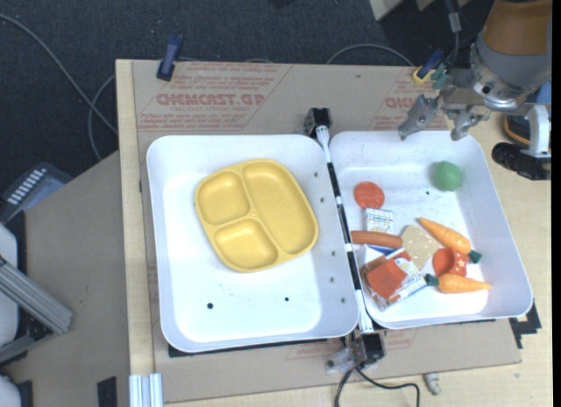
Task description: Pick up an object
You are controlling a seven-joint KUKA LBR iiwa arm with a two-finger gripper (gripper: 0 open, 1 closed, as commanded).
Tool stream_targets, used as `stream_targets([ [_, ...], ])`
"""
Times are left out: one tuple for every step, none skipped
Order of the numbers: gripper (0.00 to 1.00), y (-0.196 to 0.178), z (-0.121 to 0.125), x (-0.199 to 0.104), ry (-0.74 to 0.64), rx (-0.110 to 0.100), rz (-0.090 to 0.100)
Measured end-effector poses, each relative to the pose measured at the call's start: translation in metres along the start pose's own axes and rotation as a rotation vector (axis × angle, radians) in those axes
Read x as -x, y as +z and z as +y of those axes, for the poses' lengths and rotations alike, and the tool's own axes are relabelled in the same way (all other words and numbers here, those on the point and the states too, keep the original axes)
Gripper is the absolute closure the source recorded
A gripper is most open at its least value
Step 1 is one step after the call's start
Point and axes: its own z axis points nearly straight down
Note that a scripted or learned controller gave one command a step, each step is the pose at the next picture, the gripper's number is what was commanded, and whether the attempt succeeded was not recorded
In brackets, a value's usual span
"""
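My gripper [436,125] hangs over the far edge of the right bin [500,221], its two fingers spread apart with nothing between them. The right bin holds a green ball [447,175], a red round piece [369,195], a small white packet [379,219], a sausage [375,239], two carrots [445,234] [462,284], a tan cracker [418,243], a red piece [444,261] and a red-orange packet [392,280]. The green ball lies closest to the gripper, a little toward the front and right of it.
The left bin [175,247] holds a yellow three-compartment plate [254,214]. A black clamp [317,120] sits at the far end of the seam between the bins. Cardboard [219,94] lies under both bins, with a blue clip [168,57] at its far left corner.
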Motion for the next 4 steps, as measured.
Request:
stream_targets([
  [0.0,0.09,-0.004,0.074,0.001,-0.002,-0.001],
  [0.0,0.172,0.021,0.094,-0.002,-0.002,0.003],
  [0.0,0.171,-0.004,0.04,-0.001,0.0,0.001],
  [1.0,0.161,-0.004,0.04,-0.001,0.002,0.0],
])
